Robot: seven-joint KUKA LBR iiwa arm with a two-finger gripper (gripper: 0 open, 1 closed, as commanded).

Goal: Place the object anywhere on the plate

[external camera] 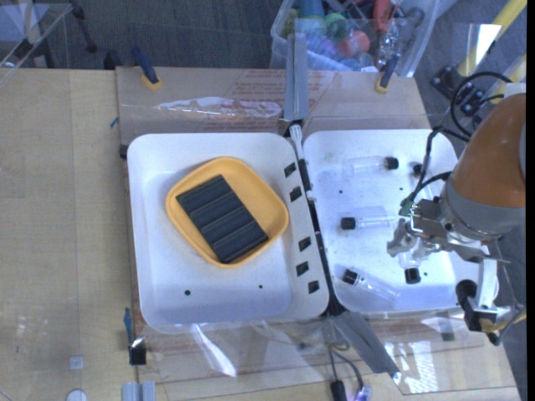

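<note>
Gripper [408, 249]: low over the right bin [435, 144], near its right side, hanging off the grey-and-orange arm [497, 170]; whether spread or pinched, impossible to tell from this slanted look down.

Objects: clear vials with black caps, scattered across the right bin. One near the top [368, 164], one mid-bin [361, 221], one toward the front [368, 284], and a black cap [412, 276] just below the gripper. Nothing visibly caught in the tool.

Plate [226, 210]: yellow, squarish, sitting in the left bin [159, 295], well apart from the gripper. Carries a dark ribbed slab [226, 218] across its middle.

Step in hand: by the look of it, the pick, not the carry.

Doing it well: centre over one vial only, probably the nearest one by that cap. Line up across the tube's narrow width, not along it. Come straight down, close gently; clear plastic likely slick and prone to rolling.

Before the carry: lift high enough to clear the divider [308, 224] between the bins.

Placing: aim for bare yellow beside the slab, or flat on top; release low to stop rolling.
</note>
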